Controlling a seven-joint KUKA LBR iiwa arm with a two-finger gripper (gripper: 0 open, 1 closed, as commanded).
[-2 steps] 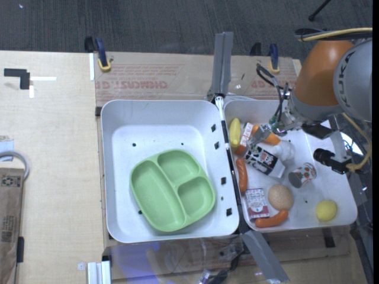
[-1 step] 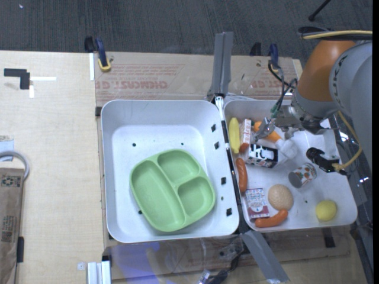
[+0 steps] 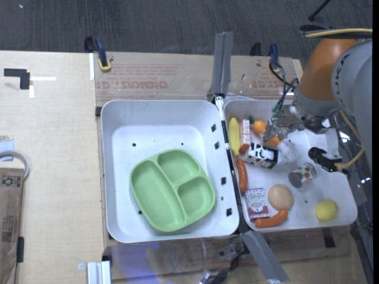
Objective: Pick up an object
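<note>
where gripper (image 3: 276, 129) hovers, orange ball (image 3: 259, 126) just beside, left

Matt green plastic plate (image 3: 172, 189), smooth white plastic bins (image 3: 118, 176), pale wood bench (image 3: 47, 135), printed brown cardboard (image 3: 160, 78)

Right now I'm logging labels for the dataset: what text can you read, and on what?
"CHEMCO..., G...", red print, upside down, on the cardboard sheet behind the bins; the rest is too blurred.
Recycling sign on the brown bag at the left edge; its print is too small.
Red carton, black-and-white carton and can in the right bin: print too blurred.
</note>
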